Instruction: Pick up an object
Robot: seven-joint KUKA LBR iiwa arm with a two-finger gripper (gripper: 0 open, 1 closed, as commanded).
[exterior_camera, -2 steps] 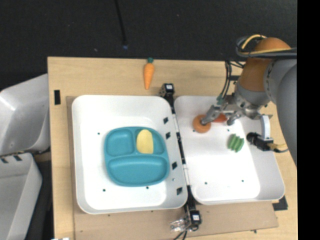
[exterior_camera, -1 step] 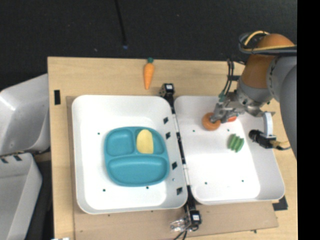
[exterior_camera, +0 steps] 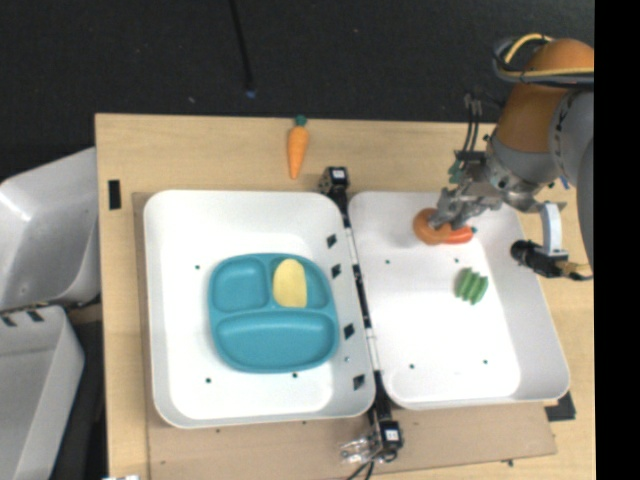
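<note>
Wooden counter (exterior_camera: 120,158) carries two white bins; in the right bin (exterior_camera: 500,368), the gripper (exterior_camera: 455,211) sits directly over an orange object (exterior_camera: 443,231), touching it from above, its grip state unclear.

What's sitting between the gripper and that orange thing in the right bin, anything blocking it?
Nothing visible blocks it. The gripper is right above the orange object near the back of the right bin, with no gap for anything to sit in. The green object lies apart, nearer the front.

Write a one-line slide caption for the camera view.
Gripper above small orange object in right white bin; green ridged piece nearby.
</note>
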